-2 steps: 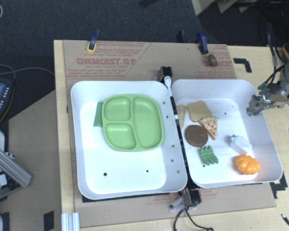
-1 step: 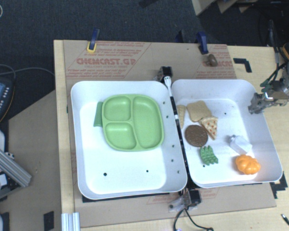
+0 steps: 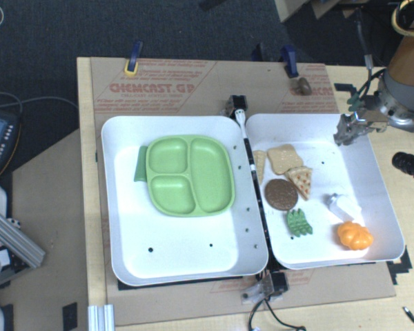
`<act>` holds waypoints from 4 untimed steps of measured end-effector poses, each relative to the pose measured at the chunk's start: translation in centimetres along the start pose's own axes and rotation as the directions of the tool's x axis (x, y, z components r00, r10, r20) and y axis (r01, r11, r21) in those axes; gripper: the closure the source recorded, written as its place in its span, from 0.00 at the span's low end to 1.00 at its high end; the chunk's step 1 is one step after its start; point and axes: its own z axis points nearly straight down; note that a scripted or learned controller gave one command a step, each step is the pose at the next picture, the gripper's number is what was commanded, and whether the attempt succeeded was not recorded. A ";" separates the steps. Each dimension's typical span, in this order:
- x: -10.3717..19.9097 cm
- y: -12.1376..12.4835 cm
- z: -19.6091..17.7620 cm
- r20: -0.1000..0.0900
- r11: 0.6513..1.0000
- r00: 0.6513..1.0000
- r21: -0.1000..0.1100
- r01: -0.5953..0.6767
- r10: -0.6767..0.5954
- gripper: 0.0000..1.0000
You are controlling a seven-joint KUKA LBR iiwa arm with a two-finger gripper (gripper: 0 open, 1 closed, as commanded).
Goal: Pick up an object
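**Choosing a clean first grab from the right bin**

The gripper point(image 3: 346, 131) hangs over the upper right edge of the right bin point(image 3: 372, 178), nothing between its fingers; how wide they stand I cannot tell. 6 candidates lie in that bin: crackers point(image 3: 284, 158), a wedge point(image 3: 301, 181), a brown disc point(image 3: 281, 194), a green piece point(image 3: 299, 223), a small white item point(image 3: 337, 203) and an orange toy point(image 3: 353, 235). I judge the orange toy best; it sits apart from the rest and looks bulky enough to grip; descend squarely above it, clear of the bin wall. The green tray point(image 3: 190, 175) fills the left bin point(image 3: 124, 226).
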 end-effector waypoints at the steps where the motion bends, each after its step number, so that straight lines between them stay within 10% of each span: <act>1: 4.8 1.9 -0.3 0.000 1.000 1.000 0.001 0.000 0.000 1.00; 4: 9.1 4.9 -0.4 0.000 1.000 1.000 0.005 -0.005 0.005 1.00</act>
